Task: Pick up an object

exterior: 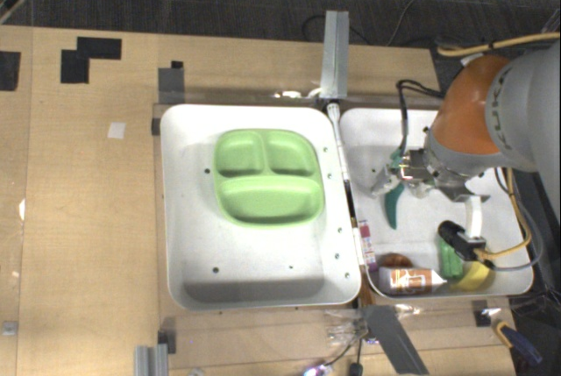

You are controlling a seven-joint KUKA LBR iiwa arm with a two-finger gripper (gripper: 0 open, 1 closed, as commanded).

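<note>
"Robots are so slow! What is this one trying to get?"

"I think it wants the long curved teal plastic thing (390, 212). It lies on the floor of the right white bin (368, 133), just under the gripper (391, 180), maybe touching it."

"Has it got it?"

"I cannot tell. From where we stand I can't see if the gripper is open or closed, or if anything is in it."

"How should it do it well?"

"I'd go straight down over the end of the teal thing nearest the gripper. Then close across the thin way and lift slowly. The thing is bent, so I think it could swing or slip out."

"Could it bump something?"

"Not much. The brown bottle with the orange label (410, 280), the small green thing (450, 261) and the small yellow thing (476, 277) sit well away from the gripper, by the near wall. The green plastic plate with three parts (267, 177) is further off, over the wall in the left white bin (188, 190)."

"How is the arm standing?"

"The big grey arm (517, 111) reaches in from the right and bends down over the bin. Its orange band (460, 116) sits just behind the gripper. The gripper points down and a bit toward the wall between the bins."
</note>
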